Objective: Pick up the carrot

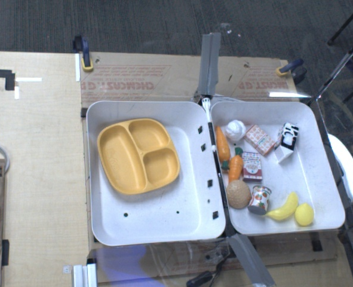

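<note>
Two orange carrots lie in the right bin near its left wall. The longer carrot runs along the wall, and the shorter carrot with a green top sits just below and to the right of it.
The right bin also holds a white ball, a small pink box, a black and white carton, a red box, a brown round item, a can, a banana and a lemon. A yellow divided plate lies in the left bin.
</note>
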Controlling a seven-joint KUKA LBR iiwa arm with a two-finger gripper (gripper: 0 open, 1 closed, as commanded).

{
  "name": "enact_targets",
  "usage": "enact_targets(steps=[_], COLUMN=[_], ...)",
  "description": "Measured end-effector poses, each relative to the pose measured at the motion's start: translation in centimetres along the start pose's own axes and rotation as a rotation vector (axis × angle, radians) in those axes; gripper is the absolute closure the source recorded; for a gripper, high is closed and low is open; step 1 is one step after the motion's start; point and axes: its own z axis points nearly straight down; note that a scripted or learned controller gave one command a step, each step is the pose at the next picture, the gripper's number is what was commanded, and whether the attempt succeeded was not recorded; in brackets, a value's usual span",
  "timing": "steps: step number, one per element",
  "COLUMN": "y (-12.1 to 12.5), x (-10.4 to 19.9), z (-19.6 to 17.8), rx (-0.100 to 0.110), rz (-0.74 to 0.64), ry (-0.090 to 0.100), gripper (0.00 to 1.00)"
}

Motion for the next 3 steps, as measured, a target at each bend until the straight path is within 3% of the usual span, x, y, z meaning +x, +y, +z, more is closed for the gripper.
enact_targets(steps=[1, 2, 3], y=[0.5, -0.6, 0.0], x=[2.2, -3.0, -0.3], z=[0.0, 9.1, 0.2], rx=[0.0, 0.001, 0.0], rz=[0.0, -0.062, -0.01], ry=[0.0, -0.001, 0.001], gripper=[0.0, 0.0, 0.0])
